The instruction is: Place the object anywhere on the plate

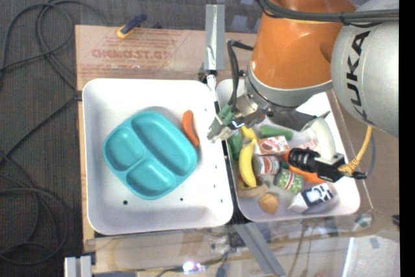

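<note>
Claw (224, 126) over bin divider; cardboard (130, 58) on grey carpet (39, 159).

Robot lab: KUKA arm (363, 68), loose cables (39, 23) on carpet, bench bins (97, 204).

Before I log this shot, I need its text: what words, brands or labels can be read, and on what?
"KUKA": on the grey arm, partly cut off.
Red stamped print on the cardboard sheet: too faint to read.
Labels on the cans and packets in the right bin: too small and blurred.
</note>
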